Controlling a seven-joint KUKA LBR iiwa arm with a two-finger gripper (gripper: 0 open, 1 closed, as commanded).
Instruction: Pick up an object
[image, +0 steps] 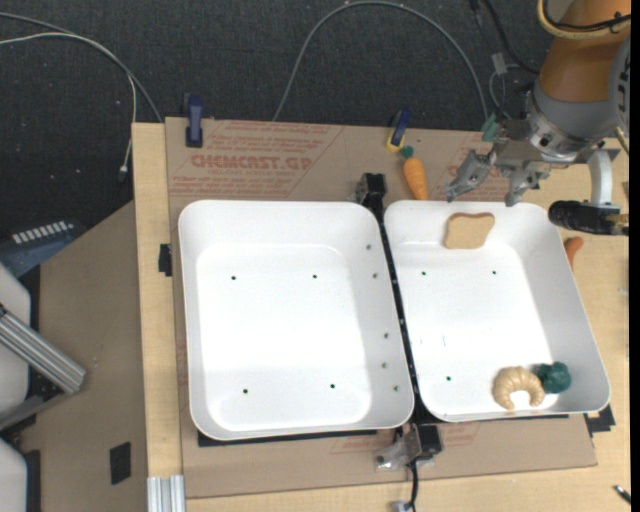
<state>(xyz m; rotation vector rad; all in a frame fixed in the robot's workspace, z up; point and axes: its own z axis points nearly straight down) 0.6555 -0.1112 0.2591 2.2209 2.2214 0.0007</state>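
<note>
My gripper (493, 183) hangs over the far rim of the right bin (575, 290), open, its two fingers spread with nothing between them. Just below it a tan slice of toast (468, 231) lies at the bin's far edge. A pale croissant (519, 387) and a small dark green object (553, 377) sit together in the near right corner of the same bin. An orange carrot (415, 178) lies outside the bins on the cardboard, left of the gripper.
The left bin (200, 300) stands beside the right one. Blue clamps (193, 120) hold the cardboard sheet at the back. A black fixture (372, 187) sits between the bins' far corners. Cables run across the dark cloth behind.
</note>
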